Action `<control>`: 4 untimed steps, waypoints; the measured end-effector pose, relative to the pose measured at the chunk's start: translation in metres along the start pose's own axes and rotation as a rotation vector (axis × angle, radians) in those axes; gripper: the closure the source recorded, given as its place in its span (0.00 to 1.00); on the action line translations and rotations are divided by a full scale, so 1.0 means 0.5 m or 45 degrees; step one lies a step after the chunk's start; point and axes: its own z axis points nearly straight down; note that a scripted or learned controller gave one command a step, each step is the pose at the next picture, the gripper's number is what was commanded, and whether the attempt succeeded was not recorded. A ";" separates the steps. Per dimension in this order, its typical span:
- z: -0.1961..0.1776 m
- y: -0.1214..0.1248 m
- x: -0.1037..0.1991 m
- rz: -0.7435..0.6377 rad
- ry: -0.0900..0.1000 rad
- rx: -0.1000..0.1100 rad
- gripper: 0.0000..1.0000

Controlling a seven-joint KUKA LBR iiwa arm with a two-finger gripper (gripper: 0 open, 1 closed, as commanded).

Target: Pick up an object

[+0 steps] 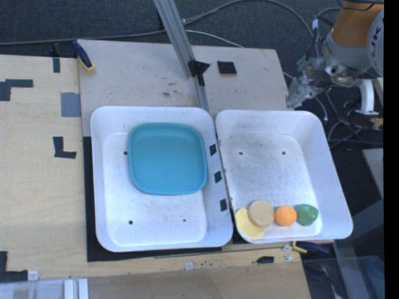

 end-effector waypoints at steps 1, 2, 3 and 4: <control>0.002 -0.012 0.086 -0.003 0.002 0.005 1.00; 0.027 -0.019 0.201 -0.005 0.002 0.006 1.00; 0.039 -0.047 0.324 -0.005 0.003 0.006 1.00; 0.070 -0.076 0.430 -0.005 0.002 0.007 1.00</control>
